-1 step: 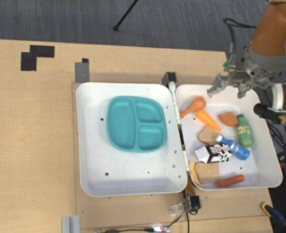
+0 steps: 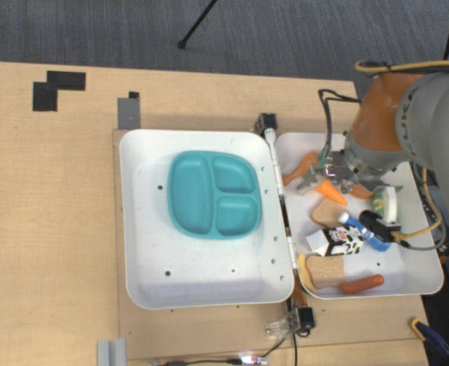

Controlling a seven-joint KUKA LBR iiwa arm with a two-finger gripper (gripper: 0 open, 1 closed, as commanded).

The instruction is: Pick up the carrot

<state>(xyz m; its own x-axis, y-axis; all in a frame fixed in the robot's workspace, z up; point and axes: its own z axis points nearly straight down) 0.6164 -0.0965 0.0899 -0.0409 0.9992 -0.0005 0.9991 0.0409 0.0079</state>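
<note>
So there's two shallow white bins on the wooden counter [image 2: 56, 227], side by side. The left bin [image 2: 148, 280] holds one teal plate [image 2: 213, 194], smooth plastic with rounded corners and three compartments, sitting about in the middle.

The right bin [image 2: 422, 280] is the cluttered one. Near its front left corner there's one slice of bread [image 2: 325, 271], tan and grainy, and next to it along the front edge one reddish sausage [image 2: 361, 284]. A second bread-looking wedge [image 2: 327, 213] sits toward the middle, with a black-and-white patterned thing [image 2: 344, 240] just in front of it; hard to tell what that is. I count two orange pieces: one near the back left corner [image 2: 300, 168], partly cut off by the arm's hardware, and the carrot [image 2: 332, 191], a tapered orange piece just beside the end effector [image 2: 327, 175].

Can't tell how far the end effector is spread; the grey arm [image 2: 430, 120] with its orange band hides most of it. A green-and-white item [image 2: 384, 203] peeks out by the right edge, half covered.
</note>
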